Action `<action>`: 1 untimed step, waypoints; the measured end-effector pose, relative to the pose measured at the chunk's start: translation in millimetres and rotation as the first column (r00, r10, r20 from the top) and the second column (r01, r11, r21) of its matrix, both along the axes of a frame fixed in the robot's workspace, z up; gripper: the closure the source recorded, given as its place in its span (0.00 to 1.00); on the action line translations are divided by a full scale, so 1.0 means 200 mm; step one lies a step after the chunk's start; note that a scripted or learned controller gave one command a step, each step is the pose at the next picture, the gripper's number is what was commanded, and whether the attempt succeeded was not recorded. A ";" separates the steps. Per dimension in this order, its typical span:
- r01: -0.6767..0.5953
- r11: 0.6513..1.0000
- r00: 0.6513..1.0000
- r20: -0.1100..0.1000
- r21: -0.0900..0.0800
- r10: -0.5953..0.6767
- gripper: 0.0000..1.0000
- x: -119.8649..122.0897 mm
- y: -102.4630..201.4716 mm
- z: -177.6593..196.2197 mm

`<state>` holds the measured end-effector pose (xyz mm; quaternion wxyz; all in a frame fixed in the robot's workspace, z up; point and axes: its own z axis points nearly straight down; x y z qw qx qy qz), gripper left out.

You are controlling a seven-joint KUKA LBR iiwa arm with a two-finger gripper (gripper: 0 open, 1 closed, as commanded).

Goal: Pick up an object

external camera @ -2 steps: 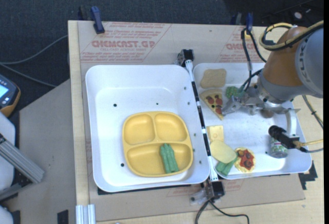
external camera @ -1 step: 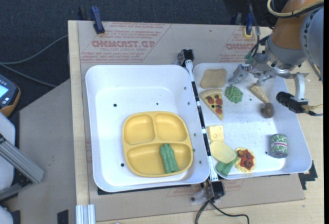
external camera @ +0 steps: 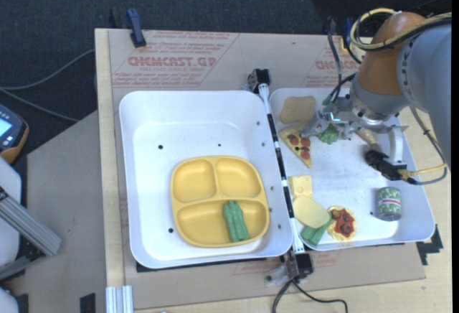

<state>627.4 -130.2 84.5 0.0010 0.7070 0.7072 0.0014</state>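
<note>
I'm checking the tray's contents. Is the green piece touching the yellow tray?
Touching: camera view shows the green piece lying in the yellow tray's front compartment.

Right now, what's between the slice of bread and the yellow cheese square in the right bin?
Camera view: a pizza slice lies between the bread slice and the cheese square.

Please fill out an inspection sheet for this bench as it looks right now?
Surface: bench board bearing the left bin and the right bin.
Job's things: right bin holds a pizza slice, bread slice, small can, yellow cheese pieces and a round topped piece.
Clutter: yellow divided plate with a green piece in the left bin.
Grippers: pincer low over the right bin by a green item; finger state unclear.
Cables: yellow and black leads on the arm; black cable on the floor.
Surroundings: dark carpet; blue clamp.
</note>
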 end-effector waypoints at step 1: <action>-0.002 1.000 1.000 -0.012 -0.004 0.002 0.00 0.19 0.03 0.00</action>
